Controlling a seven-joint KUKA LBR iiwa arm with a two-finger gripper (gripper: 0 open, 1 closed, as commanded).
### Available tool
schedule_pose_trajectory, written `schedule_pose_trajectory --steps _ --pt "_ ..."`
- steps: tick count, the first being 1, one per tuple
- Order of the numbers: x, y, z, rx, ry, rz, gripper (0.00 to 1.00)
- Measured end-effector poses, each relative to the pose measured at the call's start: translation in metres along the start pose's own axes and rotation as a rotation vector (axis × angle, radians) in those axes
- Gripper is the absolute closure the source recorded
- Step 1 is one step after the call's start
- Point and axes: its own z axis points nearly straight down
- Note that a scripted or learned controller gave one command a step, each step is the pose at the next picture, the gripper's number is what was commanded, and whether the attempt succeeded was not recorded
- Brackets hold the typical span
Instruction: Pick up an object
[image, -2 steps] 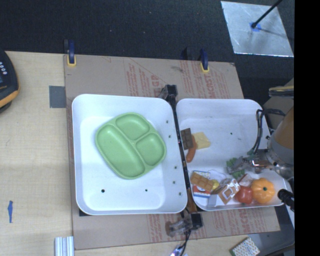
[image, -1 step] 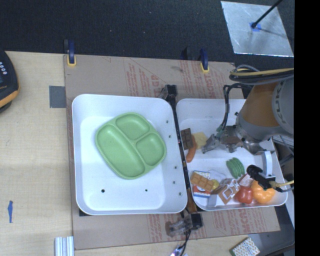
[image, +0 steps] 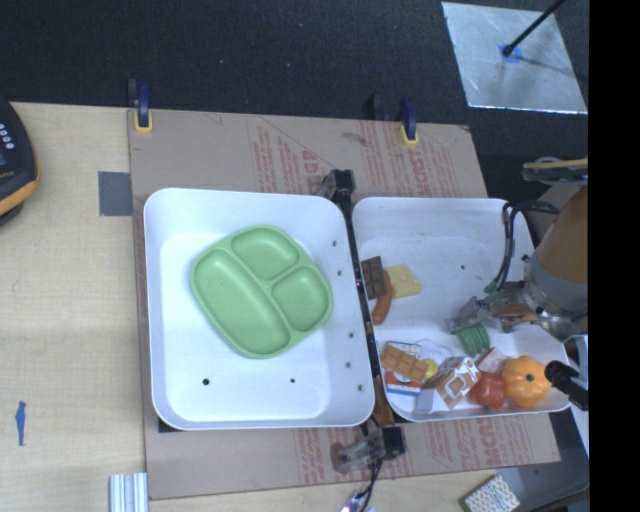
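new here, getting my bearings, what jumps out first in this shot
A green divided plate lies in the middle of the left bin. In the right bin, small toy foods crowd the near edge, with an orange pumpkin at the right. The hand hangs just above them.

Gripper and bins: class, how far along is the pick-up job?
Done: the arm has reached over the right bin. In hand: nothing visibly; the gripper sits low by a green item, its grasp unclear. Left: lifting something; the pumpkin, tomato and yellow block lie in the bin.
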Motion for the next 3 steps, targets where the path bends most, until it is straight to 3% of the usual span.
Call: schedule_pose_trajectory --steps 1,2,3 --pt "0.002 0.002 -0.010 -0.001 0.000 -0.007 1.00" --pt "0.047 0.028 -0.012 -0.011 -0.006 -0.007 1.00" --pt "0.125 0.056 -0.105 -0.009 0.000 -0.010 1.00"
